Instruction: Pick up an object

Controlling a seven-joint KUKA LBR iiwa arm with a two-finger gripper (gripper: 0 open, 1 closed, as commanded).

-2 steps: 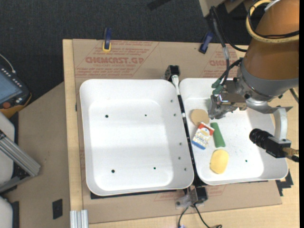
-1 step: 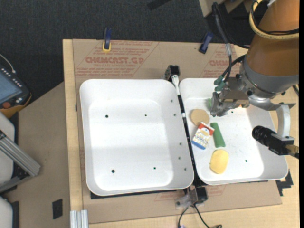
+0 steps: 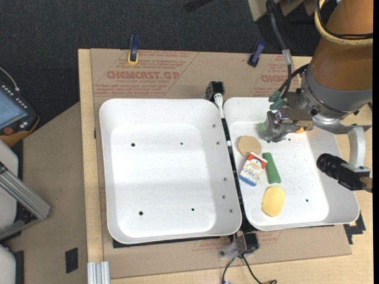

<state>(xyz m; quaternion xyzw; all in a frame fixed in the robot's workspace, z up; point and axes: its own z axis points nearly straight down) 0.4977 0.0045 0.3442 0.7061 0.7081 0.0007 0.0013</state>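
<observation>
Camera view from above shows the table [image 3: 177, 64], a brown board, carrying two shallow white bins side by side: the left bin [image 3: 118, 158] and the right bin [image 3: 331, 209]. Reaching in from the right, the grey arm [image 3: 343, 70] with its orange band hangs over the upper part of the right bin, and the gripper [image 3: 273, 129] sits low near that bin's upper middle. How far the gripper is spread cannot be told from this slant, and nothing can be made out in its hold. Four objects lie in the right bin, all toward its left half. A tan rounded piece [image 3: 249, 145] lies just below and left of the gripper, near it but apart. Below that sits a small red, white and blue carton [image 3: 252, 169], with a green stick [image 3: 271, 167] just beside it on the right, running up and down the bin. A yellow lemon-like object [image 3: 273, 200] lies lowest, well apart from the gripper. A black clamp [image 3: 214, 91] sits at the top of the seam between the bins, and two blue clips [image 3: 134, 49] hold the board's far edge
</observation>
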